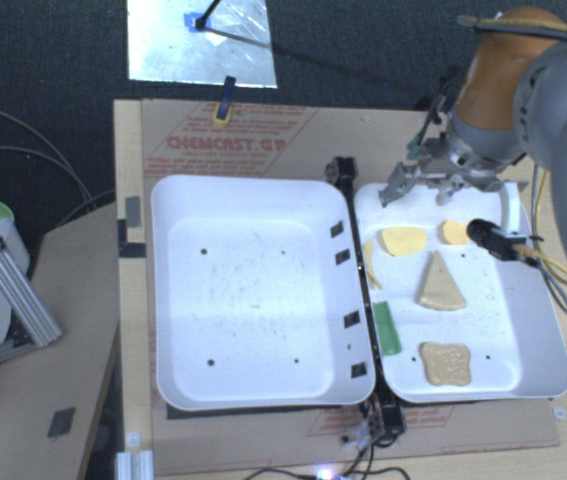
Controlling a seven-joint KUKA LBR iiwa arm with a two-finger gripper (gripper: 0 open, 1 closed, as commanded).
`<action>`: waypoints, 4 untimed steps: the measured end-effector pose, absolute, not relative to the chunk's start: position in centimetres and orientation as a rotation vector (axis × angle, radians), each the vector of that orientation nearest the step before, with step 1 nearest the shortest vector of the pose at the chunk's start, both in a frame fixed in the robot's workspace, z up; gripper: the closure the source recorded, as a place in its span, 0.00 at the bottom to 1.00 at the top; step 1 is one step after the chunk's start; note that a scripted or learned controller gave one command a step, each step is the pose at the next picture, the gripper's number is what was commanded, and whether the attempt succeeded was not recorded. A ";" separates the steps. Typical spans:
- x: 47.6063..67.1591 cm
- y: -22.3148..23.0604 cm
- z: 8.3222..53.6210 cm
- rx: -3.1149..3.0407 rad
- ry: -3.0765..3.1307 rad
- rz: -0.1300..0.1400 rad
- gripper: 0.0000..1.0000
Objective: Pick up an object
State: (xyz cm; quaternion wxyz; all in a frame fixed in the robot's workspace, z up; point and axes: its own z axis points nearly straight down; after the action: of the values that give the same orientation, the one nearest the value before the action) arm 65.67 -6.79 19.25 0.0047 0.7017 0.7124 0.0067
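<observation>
Landmark: right bin [548, 368]. Nearest the camera inside it, a tan toast slice [446, 363] lies flat near the front wall. Just left of that, a green strip [387, 328] sits along the bin's left wall, by the black clips joining it to the left bin [178, 268]. Further back, mid-bin, a beige wedge [441, 286] lies flat, point toward the back. Behind the wedge, a pale yellow cheese-like disc [403, 240] rests left of centre, with a thin yellow curved piece [369, 264] at its left near the wall. A small orange-yellow round piece [454, 232] lies right of the disc, apart from it. At the bin's far edge the gripper [424, 181] hangs over the back rim, behind the disc and the round piece, touching neither. Nothing seen between the fingers; how far apart they stand, cannot tell. Grey arm with orange band [493, 78] comes in over the bin's back right corner.
</observation>
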 end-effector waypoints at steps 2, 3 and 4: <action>54.9 -15.5 9.2 2.209 2.207 0.016 0.00; 48.7 -20.7 8.8 2.217 2.209 0.002 0.00; 48.9 -20.2 9.6 2.216 2.219 0.005 1.00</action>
State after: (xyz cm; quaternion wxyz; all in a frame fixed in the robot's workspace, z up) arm 48.87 -20.20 9.57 0.0029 0.7067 0.7075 0.0017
